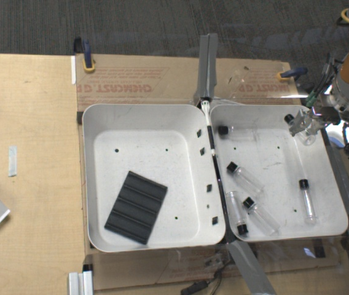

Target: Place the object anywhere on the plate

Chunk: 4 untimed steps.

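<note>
Well apart, vials [243,177] lie left of the jaws [301,126].

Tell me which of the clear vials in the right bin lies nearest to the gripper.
The gripper is over the right bin's far right corner. The black-capped vial lying alone near the right wall is nearest; the other vials cluster on the left side.

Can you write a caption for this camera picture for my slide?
Robot claw hovers over the right bin of clear tubes; a black ridged plate waits in the left bin.

Matt black ribbed plate [136,208]; clear glossy vials [306,200]; smooth white bins [94,165].
</note>
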Each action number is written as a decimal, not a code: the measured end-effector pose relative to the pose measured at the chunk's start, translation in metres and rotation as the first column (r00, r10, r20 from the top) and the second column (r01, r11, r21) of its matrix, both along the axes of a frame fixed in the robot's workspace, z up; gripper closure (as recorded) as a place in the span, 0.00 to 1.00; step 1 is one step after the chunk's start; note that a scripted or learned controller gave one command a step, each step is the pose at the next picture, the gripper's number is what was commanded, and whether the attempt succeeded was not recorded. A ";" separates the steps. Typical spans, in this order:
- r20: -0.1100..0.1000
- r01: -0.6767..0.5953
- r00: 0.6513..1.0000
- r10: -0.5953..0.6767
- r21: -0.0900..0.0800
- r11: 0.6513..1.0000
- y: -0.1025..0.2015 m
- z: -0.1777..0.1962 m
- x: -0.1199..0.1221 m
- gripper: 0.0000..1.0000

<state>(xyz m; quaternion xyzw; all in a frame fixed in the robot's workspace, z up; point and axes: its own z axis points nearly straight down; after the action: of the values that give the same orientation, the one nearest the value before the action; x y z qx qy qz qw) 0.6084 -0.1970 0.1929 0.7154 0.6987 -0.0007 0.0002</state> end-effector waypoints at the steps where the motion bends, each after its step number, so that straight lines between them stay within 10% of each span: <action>1: -0.001 0.085 0.996 -0.085 0.000 0.996 0.078 0.027 0.004 1.00; 2: -0.003 0.330 0.944 -0.330 -0.001 0.944 0.180 0.037 -0.013 1.00; 4: -0.002 0.173 0.985 -0.173 -0.002 0.985 0.350 0.048 -0.024 1.00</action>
<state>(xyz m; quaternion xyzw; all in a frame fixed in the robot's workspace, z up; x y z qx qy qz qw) 0.5847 0.1529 0.2410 0.7735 0.6338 -0.0022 -0.0002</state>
